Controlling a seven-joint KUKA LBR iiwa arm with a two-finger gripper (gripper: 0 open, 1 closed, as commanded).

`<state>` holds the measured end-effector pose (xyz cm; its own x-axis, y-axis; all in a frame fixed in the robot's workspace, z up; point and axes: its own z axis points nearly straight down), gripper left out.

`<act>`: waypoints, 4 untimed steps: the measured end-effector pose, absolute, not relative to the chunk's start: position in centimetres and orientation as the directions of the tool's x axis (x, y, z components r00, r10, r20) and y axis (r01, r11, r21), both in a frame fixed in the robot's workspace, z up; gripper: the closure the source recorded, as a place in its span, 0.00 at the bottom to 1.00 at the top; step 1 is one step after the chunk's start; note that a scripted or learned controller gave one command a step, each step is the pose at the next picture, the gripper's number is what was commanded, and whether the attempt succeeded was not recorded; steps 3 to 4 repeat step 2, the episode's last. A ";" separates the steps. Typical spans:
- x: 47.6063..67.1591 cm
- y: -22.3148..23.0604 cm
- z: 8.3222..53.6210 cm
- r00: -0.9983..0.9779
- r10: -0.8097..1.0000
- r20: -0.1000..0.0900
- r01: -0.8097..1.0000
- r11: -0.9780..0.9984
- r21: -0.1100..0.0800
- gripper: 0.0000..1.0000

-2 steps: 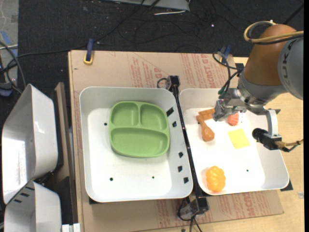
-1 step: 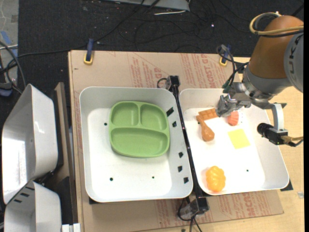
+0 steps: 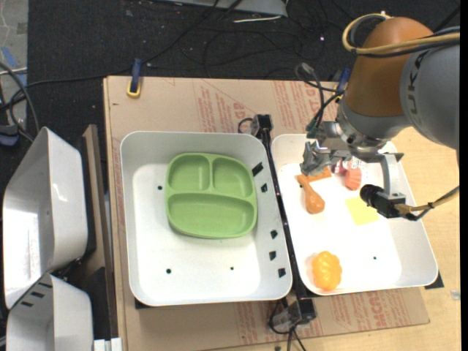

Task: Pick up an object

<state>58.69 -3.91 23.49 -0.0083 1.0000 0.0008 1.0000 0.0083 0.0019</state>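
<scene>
Claw (image 3: 316, 159) low in right bin (image 3: 409, 269), directly over orange carrot-shaped toy (image 3: 311, 194); finger opening cannot tell.

A green divided plate (image 3: 211, 195) with 3 compartments lies inside the left white bin (image 3: 139, 269), toward its upper middle. Relative to that plate, the right white bin (image 3: 409, 262) sits just to the right, the 2 bins side by side on a brown cardboard sheet (image 3: 190, 101). A yellow-handled clamp (image 3: 134, 79) grips the sheet's edge up and left of the plate.
</scene>
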 end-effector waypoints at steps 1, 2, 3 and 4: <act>58.6 1.8 22.5 -0.008 1.000 0.002 1.000 0.008 -0.002 1.00; 57.9 7.7 21.7 -0.009 1.000 0.001 1.000 0.009 -0.003 1.00; 57.9 7.7 21.7 -0.009 1.000 0.001 1.000 0.009 -0.003 1.00; 57.9 7.7 21.7 -0.009 1.000 0.001 1.000 0.009 -0.003 1.00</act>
